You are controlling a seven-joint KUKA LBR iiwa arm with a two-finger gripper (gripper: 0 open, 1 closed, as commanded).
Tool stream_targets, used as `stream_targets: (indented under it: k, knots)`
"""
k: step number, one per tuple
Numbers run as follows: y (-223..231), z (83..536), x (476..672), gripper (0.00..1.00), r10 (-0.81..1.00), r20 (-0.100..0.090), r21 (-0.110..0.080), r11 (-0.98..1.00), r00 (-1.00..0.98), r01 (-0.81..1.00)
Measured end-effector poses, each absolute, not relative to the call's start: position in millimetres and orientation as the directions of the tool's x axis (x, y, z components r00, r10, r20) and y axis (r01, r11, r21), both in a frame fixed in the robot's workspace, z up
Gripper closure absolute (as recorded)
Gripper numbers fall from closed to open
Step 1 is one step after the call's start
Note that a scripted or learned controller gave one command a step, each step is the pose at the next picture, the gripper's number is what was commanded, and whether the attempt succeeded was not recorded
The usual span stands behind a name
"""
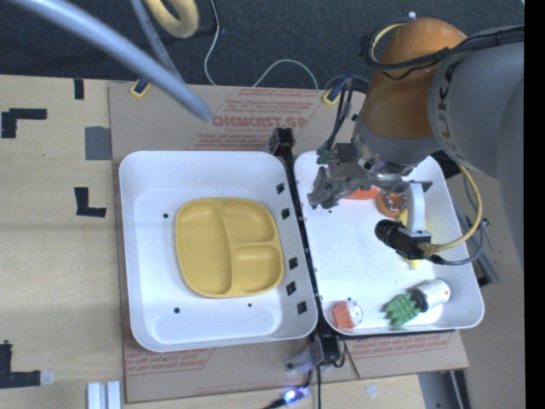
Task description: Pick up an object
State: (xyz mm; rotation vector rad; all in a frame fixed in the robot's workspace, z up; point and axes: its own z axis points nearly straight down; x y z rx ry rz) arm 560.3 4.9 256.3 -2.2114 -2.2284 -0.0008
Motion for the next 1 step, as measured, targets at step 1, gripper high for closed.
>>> stream_targets:
  k: [1]
  knots:
    - [51.0, 254.8, 564.9, 1.0, 1.0, 0.001, -0.002, 0.006, -0.006, 1.0]
